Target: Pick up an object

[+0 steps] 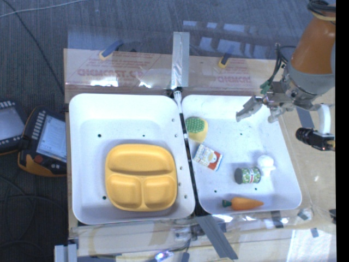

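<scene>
My gripper (256, 114) hangs over the far part of the right bin (283, 152), open, with nothing between its fingers. Below it in that bin lie a green and yellow round toy (196, 127) by the left wall, a red and white packet (208, 158), a small green can (248, 175) lying beside a white knob-shaped piece (265, 162), and an orange carrot (243, 203) at the near edge. None of them touches the gripper; the nearest, the white piece, lies well toward the near side.
The left bin (87, 124) holds a yellow divided plate (142, 176). A ridge (185, 146) separates the two bins. A handheld controller (43, 141) lies on the floor to the left. The arm's orange band (316, 40) stands at the upper right.
</scene>
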You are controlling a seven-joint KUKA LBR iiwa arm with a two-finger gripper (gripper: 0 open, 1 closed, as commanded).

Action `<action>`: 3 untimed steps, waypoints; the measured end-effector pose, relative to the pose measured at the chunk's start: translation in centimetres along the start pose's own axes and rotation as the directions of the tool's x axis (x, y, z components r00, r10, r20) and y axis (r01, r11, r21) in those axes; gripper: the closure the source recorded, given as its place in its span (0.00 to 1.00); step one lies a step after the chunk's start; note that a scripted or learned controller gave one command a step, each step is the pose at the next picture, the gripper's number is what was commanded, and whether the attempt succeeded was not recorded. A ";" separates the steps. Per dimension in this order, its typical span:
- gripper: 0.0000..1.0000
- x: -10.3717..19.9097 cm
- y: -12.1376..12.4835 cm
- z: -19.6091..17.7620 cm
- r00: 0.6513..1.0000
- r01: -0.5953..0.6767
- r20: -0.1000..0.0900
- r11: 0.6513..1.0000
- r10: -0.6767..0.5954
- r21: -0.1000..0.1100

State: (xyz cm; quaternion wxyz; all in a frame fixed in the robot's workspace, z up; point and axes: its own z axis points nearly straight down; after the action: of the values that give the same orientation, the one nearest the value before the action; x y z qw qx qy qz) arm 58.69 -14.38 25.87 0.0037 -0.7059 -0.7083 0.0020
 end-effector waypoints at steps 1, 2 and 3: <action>0.00 8.4 4.0 7.9 0.996 0.090 0.002 0.996 -0.090 0.001; 0.00 10.4 4.1 7.8 0.987 0.159 0.005 0.987 -0.159 0.002; 0.00 4.2 4.4 16.4 0.985 0.174 0.005 0.985 -0.174 -0.010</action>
State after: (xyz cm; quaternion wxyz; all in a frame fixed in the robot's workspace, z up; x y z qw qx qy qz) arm 62.93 -10.08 9.45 -0.0013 -0.6413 -0.7673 -0.0003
